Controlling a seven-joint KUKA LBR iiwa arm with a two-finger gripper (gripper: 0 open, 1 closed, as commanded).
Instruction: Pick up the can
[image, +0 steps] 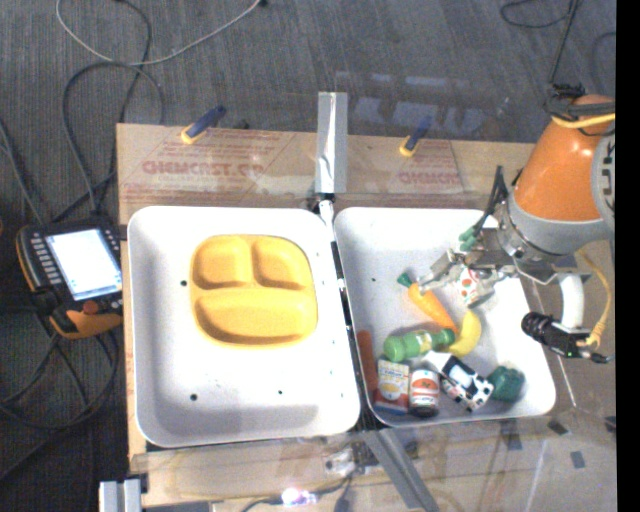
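Claw hangs low over the right bin, probably searching among the toys; if its fingers are wide or narrow, I cannot tell. Below and to the left of it, well apart, the can stands near the bin's front wall, seemingly upright, long axis pointing up, between a small carton and a black-and-white toy.

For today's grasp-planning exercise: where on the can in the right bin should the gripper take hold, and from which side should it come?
Judging from this view, the can seems to stand upright near the right bin's front wall, with a small carton and a black-and-white toy close on either side. Coming straight down and closing across its round body, front to back, looks best, since the flanks appear crowded.
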